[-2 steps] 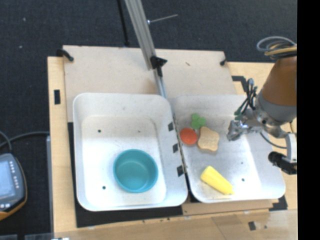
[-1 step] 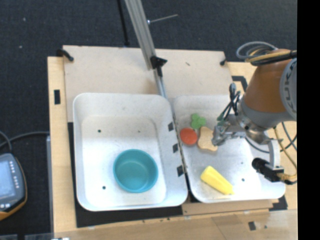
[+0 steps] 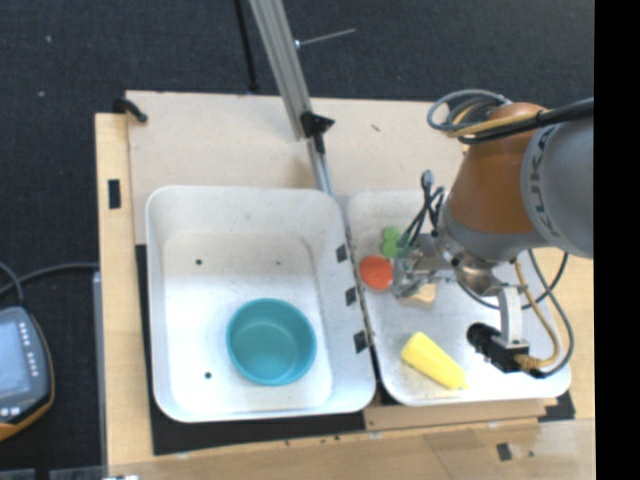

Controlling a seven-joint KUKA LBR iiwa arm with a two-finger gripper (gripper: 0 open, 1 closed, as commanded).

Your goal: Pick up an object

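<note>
Two shallow bins sit side by side on a bench [image 3: 200, 148]. The left bin [image 3: 180, 218] holds a bowl [image 3: 271, 341] toward its front. In the right bin [image 3: 520, 383], a ball [image 3: 376, 273] lies near the dividing edge, a small block [image 3: 390, 239] just behind it, and a wedge [image 3: 433, 360] nearer the front. The arm [image 3: 510, 183] reaches over this bin, its gripper [image 3: 412, 280] just right of the ball.

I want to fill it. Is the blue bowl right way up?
Upright: the blue bowl shows its open mouth and inside floor, sitting in the left bin.
</note>
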